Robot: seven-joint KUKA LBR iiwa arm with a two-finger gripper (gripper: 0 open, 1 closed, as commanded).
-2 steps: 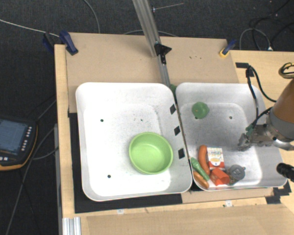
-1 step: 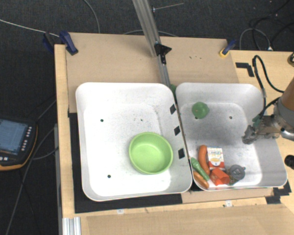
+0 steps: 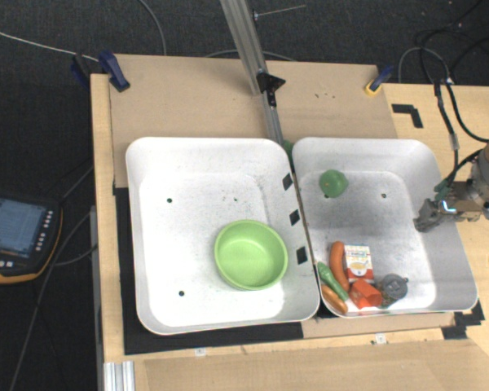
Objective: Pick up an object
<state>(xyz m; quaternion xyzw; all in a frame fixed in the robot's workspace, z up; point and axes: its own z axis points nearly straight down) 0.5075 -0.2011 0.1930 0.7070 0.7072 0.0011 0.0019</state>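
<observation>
White bins, two, side by side on the bench. Left bin (image 3: 155,177) holds one green bowl (image 3: 251,255), upright, toward its near right corner. Right bin (image 3: 407,157) holds a green ball (image 3: 333,182) alone near the far left, and a cluster at the near edge: orange carrot (image 3: 337,261) against a small white-and-orange carton (image 3: 358,260), a red piece (image 3: 363,293) below the carton, a grey lump (image 3: 392,287) just right of it, another orange-and-green item (image 3: 332,293) along the left wall. Gripper (image 3: 430,217) sits over the right bin's right rim, well apart from the cluster and ball. Nothing visible between its fingers; can't tell if the jaws are apart or together at this angle.
</observation>
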